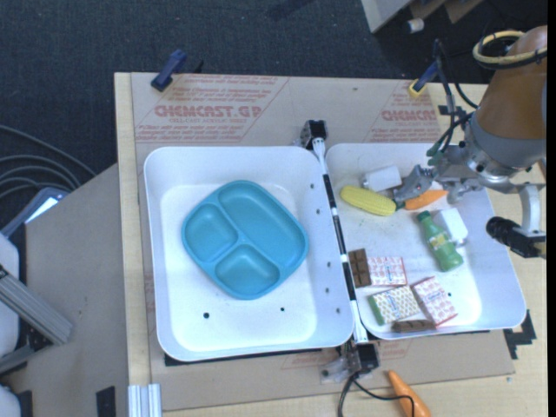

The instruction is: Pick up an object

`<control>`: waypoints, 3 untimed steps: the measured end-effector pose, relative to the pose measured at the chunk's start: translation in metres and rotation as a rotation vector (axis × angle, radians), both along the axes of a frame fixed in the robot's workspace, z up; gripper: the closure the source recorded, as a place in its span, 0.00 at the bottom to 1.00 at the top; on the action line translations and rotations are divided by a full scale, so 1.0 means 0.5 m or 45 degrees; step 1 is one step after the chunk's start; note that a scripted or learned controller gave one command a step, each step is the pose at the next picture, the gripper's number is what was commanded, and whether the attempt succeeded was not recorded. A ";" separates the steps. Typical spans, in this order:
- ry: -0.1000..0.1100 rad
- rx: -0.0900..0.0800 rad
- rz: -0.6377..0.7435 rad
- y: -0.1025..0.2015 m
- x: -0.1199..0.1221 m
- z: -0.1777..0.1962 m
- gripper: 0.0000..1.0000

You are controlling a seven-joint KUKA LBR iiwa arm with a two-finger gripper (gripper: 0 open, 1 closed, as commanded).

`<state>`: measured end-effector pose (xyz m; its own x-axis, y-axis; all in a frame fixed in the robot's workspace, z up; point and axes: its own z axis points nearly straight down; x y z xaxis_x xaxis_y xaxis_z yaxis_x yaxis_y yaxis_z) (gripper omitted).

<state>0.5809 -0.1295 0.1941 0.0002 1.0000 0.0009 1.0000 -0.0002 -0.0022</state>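
End effector (415,188) of the grey arm sits low inside the right bin (512,307), near that bin's far edge, reached in from the right side of the view. Its metal tip is just beside an orange carrot-shaped toy (427,200) and close to a yellow corn cob (368,201). Whether its fingers are apart or together cannot be told, and nothing can be seen clamped between them.

That bin, shallow and white, carries a scatter of small things. The corn cob lies near the divider between the bins, with a small white block (382,179) just behind it. The carrot toy lies to the right of the cob, partly under the arm's wrist. A green bottle (439,241) lies on its side towards the middle of the bin, with a white packet (454,226) touching its right side. Nearer the front edge are three patterned snack packets (387,270), close together, and a dark brown bar (357,268) beside the divider.

In the left bin (165,259), also white and shallow, lies a blue plate (245,238) with three compartments, resting flat near the middle.

Both bins stand side by side on a counter (217,107) covered with brown board printed in red lettering. Two blue clamps (168,70) grip the far edge of the board. Dark floor and grey cables lie beyond the counter on the left.
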 end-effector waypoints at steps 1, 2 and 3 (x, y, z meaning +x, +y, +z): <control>-0.024 -0.009 0.003 -0.131 0.018 -0.187 0.00; -0.038 -0.016 0.002 -0.125 -0.057 -0.199 0.00; -0.042 -0.021 -0.001 -0.079 -0.115 -0.200 0.00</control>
